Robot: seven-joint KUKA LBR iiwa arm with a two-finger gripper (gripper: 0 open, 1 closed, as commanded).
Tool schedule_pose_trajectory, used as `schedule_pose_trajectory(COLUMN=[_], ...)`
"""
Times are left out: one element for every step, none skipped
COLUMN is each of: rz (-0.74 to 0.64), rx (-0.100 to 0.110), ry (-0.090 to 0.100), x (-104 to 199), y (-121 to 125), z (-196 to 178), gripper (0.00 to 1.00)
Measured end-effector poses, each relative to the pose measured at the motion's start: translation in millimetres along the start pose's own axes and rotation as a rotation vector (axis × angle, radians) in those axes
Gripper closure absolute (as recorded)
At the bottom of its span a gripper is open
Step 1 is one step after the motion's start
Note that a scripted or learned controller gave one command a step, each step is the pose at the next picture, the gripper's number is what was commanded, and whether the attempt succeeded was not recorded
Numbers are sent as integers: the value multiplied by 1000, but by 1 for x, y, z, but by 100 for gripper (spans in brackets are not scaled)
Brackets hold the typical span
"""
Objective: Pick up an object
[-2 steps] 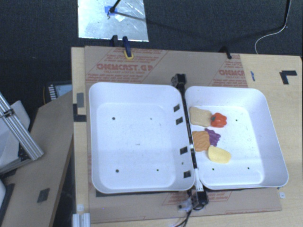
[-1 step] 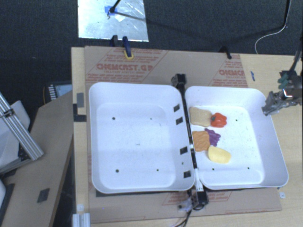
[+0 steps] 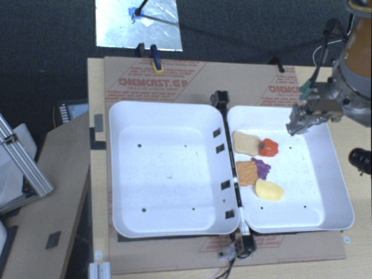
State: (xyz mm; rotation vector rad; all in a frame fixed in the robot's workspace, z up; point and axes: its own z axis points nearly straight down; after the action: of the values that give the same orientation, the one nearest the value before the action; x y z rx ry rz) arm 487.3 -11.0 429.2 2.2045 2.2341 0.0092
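Above the back edge of the right bin (image 3: pixel 337 214), the gripper (image 3: pixel 297 125) was seen hanging from the grey arm, and whether its claw was released or clenched could not be told from the slanted view; nothing was seen held in it. Nothing had yet been lifted, so the step in hand was judged to be the approach to a chosen object. All candidates were clustered in the right bin, near the divider: a tan bread-like piece (image 3: pixel 246 143) touching a red tomato-like piece (image 3: pixel 268 147), an orange piece (image 3: pixel 246 172) touching a purple piece (image 3: pixel 262 167), and a yellow piece (image 3: pixel 269 190) just in front of them. For a clean pick, the yellow piece was judged the best target, since it was the least crowded by neighbours; the claw would need to be lowered straight over its middle so that the orange piece was not nudged. Counted, five objects were found, one of each colour, and two bins, of which the left bin (image 3: pixel 122 156) held no objects.
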Motion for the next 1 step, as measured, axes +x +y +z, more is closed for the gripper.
schedule_pose_trajectory(rz=[0], rx=[7], ry=[0], x=[84], y=[0], z=[37], gripper=[100])
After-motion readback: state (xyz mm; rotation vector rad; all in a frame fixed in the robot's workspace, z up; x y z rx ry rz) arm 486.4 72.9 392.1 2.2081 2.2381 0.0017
